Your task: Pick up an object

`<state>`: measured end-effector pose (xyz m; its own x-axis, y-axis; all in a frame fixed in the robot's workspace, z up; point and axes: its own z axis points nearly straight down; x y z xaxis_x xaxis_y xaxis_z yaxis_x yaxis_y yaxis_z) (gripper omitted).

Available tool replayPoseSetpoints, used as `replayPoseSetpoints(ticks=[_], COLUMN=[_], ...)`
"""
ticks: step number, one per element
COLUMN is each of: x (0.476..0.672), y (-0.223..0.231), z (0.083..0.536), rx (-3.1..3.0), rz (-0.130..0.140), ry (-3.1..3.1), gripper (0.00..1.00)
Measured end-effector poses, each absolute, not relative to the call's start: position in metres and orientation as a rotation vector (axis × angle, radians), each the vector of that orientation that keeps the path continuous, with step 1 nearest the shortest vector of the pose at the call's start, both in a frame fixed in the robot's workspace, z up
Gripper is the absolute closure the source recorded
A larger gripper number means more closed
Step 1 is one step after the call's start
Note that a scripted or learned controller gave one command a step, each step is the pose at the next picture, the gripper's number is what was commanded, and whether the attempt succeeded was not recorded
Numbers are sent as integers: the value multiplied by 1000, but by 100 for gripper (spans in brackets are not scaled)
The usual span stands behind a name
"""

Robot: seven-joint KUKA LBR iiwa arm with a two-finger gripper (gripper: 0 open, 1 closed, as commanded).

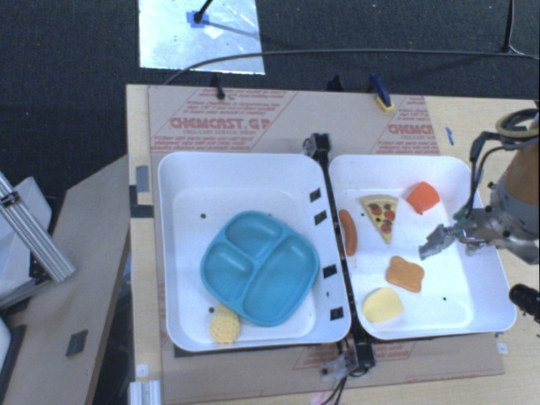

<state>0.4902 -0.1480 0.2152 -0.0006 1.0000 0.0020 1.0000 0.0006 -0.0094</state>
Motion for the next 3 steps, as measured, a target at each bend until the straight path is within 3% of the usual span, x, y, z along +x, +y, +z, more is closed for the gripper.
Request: replayPoseSetpoints(ticks=[1, 3], x=[493, 497], y=[-148, -138], z=[220, 110], rx=[-2218, -2217], rz=[-1, 2], ry=[-2226, -2221], gripper=[0, 0])
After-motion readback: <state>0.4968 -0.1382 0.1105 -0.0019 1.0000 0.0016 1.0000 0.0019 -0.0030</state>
